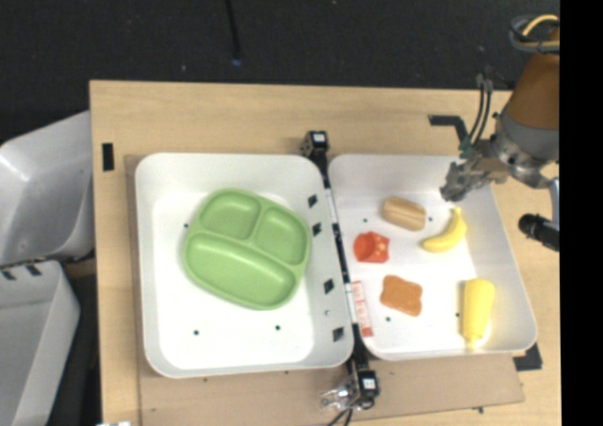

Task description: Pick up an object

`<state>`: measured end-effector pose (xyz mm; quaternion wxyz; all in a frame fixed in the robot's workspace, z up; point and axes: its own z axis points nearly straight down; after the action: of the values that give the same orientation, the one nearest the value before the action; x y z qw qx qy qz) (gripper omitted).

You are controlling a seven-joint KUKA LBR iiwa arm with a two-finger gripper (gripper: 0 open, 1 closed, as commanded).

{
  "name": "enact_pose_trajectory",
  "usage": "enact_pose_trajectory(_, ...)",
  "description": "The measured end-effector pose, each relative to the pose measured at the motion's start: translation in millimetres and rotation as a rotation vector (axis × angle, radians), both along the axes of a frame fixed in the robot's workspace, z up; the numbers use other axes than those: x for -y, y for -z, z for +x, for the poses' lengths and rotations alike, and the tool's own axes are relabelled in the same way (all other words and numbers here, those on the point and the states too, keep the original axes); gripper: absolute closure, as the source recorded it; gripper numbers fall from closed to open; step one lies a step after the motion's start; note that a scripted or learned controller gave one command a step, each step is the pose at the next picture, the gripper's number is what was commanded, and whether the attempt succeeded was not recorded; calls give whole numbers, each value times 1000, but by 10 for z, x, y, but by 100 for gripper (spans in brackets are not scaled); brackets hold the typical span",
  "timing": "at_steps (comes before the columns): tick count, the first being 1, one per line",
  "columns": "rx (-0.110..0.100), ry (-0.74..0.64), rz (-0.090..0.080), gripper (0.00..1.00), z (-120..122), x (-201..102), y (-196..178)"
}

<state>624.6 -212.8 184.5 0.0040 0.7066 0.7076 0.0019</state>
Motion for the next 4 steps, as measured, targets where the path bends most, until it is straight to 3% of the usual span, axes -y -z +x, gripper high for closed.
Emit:
enact_pose_trajectory(1, -1, -2, 0, 100, 13, 14, -550)
enact_pose_trajectory(2, -5, -4, 2, 100, 22, 20, -665)
enact_pose_trajectory(4, -8, -4, 3, 100, 96, -972, -472)
